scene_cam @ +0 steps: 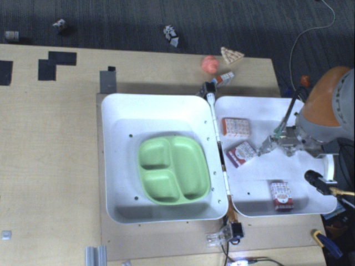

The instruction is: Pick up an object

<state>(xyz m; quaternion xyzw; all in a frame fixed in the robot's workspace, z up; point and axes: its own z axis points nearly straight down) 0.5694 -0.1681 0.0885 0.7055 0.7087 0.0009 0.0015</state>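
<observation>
Nothing lifted yet; pick not done, grasp and lift both left. Nearest in the right bin [310, 206]: a small red-and-white carton [282, 195], lying free near the front wall. Mid-bin, a red-and-white packet [241, 153] lies tilted, with the claw [268, 144] low just beside it, maybe touching; too blurred to tell whether it's open or closed. Behind it, a flat red-patterned box [236, 127]. Arm [327, 107] comes in from the right, wrist angled down toward the packet. Left bin [116, 165] holds a green divided tray [173, 168].

I see a green divided plate [173, 169] in the left bin [113, 148]; pink ball [209, 64] and marker [223, 79] on the counter [50, 165] behind.
</observation>
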